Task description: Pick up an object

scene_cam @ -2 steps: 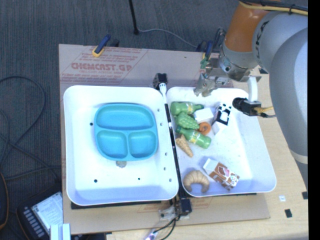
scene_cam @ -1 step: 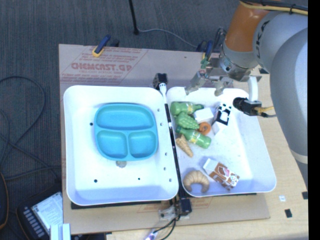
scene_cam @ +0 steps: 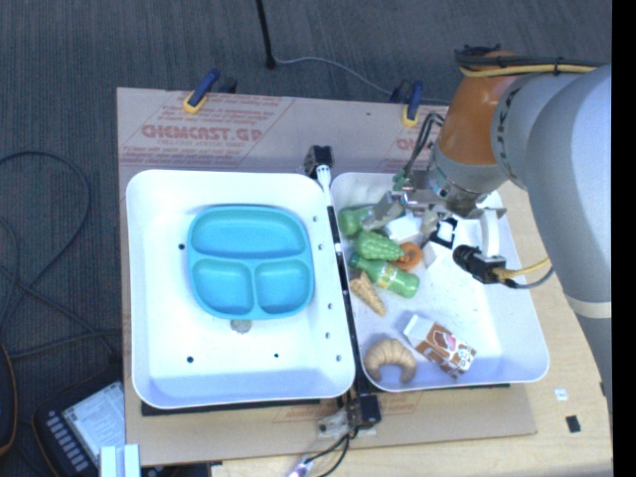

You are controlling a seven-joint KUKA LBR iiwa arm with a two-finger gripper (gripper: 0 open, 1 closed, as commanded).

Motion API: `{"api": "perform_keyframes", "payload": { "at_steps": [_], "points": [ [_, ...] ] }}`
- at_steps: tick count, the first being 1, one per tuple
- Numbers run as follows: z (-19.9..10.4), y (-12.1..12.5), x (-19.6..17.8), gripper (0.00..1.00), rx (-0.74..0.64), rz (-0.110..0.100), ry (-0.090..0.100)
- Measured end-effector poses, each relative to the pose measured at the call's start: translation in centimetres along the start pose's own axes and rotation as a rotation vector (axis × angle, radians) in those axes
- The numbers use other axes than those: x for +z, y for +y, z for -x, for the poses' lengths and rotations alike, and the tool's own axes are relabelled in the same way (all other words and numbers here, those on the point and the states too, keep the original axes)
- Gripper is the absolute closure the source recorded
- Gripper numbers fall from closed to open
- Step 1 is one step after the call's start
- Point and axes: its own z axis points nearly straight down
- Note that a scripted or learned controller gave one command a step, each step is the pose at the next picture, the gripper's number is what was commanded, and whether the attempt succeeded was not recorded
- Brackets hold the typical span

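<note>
Curved tan croissant [scene_cam: 391,358], smooth white bin [scene_cam: 517,356]

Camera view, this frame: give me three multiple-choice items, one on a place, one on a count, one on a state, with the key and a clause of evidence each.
1. Where does the blue tray lie?
A. in the left bin
B. in the right bin
C. on the floor

2. How many compartments does the blue tray have?
A. two
B. three
C. five

3. How does the croissant lie?
A. between the gripper's fingers
B. on the blue tray
C. loose on the right bin's floor

Key:
1 A: the blue tray sits inside the left bin.
2 B: one long section above two smaller ones.
3 C: the croissant rests near the front rim of the right bin, apart from the gripper, which hovers over the green toys.
</note>
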Motion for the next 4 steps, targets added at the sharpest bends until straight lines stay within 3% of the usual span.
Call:
{"api": "perform_keyframes", "payload": {
  "at_steps": [1,2,3,4],
  "points": [
    [0.1,-1.4,1.8,0.00,-0.001,0.006,-0.001],
    [0.5,-4.4,2.8,0.00,-0.001,0.009,-0.003],
    [0.6,-4.4,1.8,1.00,0.000,0.007,-0.003],
    [-3.7,-10.6,-5.8,1.00,-0.001,-0.003,0.002]
  ]
}}
